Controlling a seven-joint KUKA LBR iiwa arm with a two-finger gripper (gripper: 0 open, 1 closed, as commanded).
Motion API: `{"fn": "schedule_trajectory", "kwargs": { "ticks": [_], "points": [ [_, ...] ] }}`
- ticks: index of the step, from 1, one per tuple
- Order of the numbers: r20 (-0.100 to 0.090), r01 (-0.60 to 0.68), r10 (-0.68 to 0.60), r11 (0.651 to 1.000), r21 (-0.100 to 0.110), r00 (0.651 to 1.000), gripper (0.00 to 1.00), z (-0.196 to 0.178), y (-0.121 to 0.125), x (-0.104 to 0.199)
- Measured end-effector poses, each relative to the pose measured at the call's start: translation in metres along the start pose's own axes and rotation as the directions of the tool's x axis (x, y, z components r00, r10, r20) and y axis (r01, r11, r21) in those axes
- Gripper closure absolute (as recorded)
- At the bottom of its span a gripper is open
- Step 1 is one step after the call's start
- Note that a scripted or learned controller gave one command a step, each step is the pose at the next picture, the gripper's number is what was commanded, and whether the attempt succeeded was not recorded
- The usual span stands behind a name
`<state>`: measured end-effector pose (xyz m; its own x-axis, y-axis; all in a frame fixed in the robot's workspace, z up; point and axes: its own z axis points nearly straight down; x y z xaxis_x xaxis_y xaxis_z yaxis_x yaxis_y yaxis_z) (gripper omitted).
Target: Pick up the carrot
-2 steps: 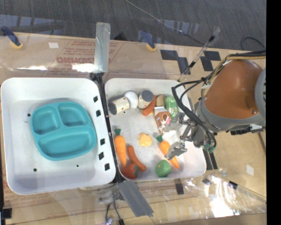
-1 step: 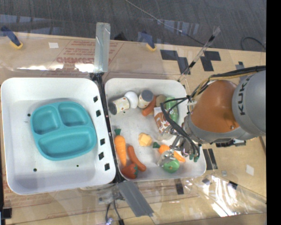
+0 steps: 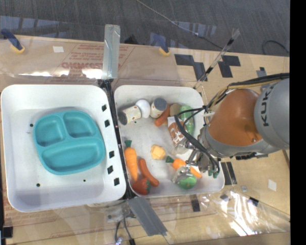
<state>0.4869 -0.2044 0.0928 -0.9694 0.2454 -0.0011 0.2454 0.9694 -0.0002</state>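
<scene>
Lying in the right bin [image 3: 158, 89], the carrot [image 3: 130, 163] is found close to the left wall, near the front corner. It is long and orange, with a little green top that points to the back of the bin. A long red toy food [image 3: 149, 173] is pressed right against its side, and a fatter red piece [image 3: 140, 187] is touching its tip.

The arm [image 3: 234, 121] is reached in from the right, and the jaws are hung low over the other side of the bin, well apart from the carrot. They are set by a small orange piece with a green end [image 3: 179, 163] and a round green toy [image 3: 187, 181]. It cannot be told if the jaws are wide or narrow, because they are mixed up with wires and toys. Nothing is seen held in them.

The carrot is judged to be a play carrot, so it is likely light, hard and a bit smooth. It could be rolled or slipped if it is pinched at the thin tip. It is best taken across the thick middle, from above. Care is needed there, since the wall is close on one side and the red toy food on the other, so both could be bumped.

In the left bin [image 3: 10, 137] a blue-green plate with three parts [image 3: 67, 142] is placed.
</scene>
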Motion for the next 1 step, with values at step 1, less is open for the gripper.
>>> {"fn": "schedule_trajectory", "kwargs": {
  "ticks": [1],
  "points": [
    [0.003,0.007,-0.007,1.000,0.000,1.000,1.00,-0.0107,0.0017,-0.0016]
  ]
}}
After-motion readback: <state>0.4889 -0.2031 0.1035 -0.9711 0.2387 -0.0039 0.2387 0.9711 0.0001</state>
